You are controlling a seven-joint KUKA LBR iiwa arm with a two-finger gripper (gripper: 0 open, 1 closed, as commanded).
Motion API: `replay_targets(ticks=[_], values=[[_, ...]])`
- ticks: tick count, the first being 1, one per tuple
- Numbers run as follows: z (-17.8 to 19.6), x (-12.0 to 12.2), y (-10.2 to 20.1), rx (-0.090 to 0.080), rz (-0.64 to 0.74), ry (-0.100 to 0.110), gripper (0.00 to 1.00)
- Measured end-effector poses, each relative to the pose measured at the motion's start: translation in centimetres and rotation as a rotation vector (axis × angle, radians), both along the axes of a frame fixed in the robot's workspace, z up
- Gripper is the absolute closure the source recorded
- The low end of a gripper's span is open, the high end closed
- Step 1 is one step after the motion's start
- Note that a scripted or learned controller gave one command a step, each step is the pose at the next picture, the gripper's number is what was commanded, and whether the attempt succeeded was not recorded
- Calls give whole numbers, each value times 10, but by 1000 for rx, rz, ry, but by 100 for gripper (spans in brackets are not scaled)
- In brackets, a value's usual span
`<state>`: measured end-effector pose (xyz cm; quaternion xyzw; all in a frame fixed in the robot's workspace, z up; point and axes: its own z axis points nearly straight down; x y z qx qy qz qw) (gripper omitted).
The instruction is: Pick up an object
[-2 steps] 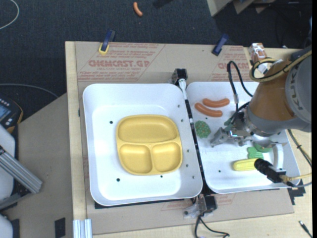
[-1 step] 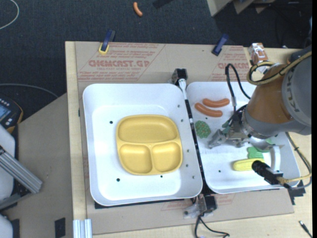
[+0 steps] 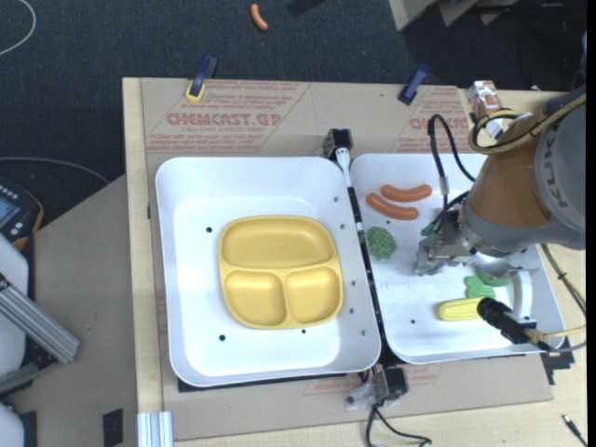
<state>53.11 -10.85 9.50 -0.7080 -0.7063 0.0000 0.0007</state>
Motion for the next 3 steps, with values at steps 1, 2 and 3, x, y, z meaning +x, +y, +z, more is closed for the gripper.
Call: replay_targets(ticks=[1,2,3], values=[[44,0,-6,-3,1,-7,100],[98,-7,-13,-3,1,-8,100],[132,-5,-13,-3,3,-7,100]])
